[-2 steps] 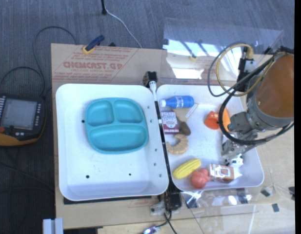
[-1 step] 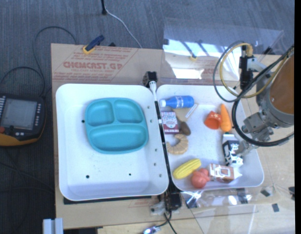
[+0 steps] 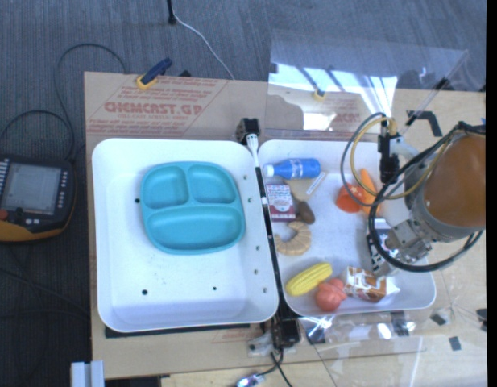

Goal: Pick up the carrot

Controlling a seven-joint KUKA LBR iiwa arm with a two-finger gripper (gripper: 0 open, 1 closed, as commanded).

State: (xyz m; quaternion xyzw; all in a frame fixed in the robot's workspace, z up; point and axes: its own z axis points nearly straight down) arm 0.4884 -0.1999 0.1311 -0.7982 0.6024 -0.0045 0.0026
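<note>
**Operator:** State the position of the target item.

**Technician:** The carrot [image 3: 362, 181] lies in the right bin [image 3: 333, 147], toward its far right side, just beside a small orange cup-like item [image 3: 348, 199]. Yellow and black cables cross in front of it, so part of it is hidden. It rests on the bin floor and nothing grips it.

**Operator:** State the position and condition of the pincer.

**Technician:** The pincer [image 3: 383, 256] hangs low over the near right part of the same bin, just above a wrapped snack packet [image 3: 369, 285]. Whether it is open or closed cannot be told; the wrist and cables obscure it. No item is visibly held.

**Operator:** Which step is in hand?

**Technician:** Judged from this layout, the approach step. The grasp is not yet made, and the pincer stands apart from the carrot, nearer the packet, the red fruit [image 3: 330, 295] and the yellow corn [image 3: 308, 278].

**Operator:** What does the next move call for?

**Technician:** Translate the pincer toward the far side of the bin until it is centred over the carrot. Align it across the carrot's narrow width, then descend. Keep clear of the orange item touching the carrot's side and of the bin wall.
</note>
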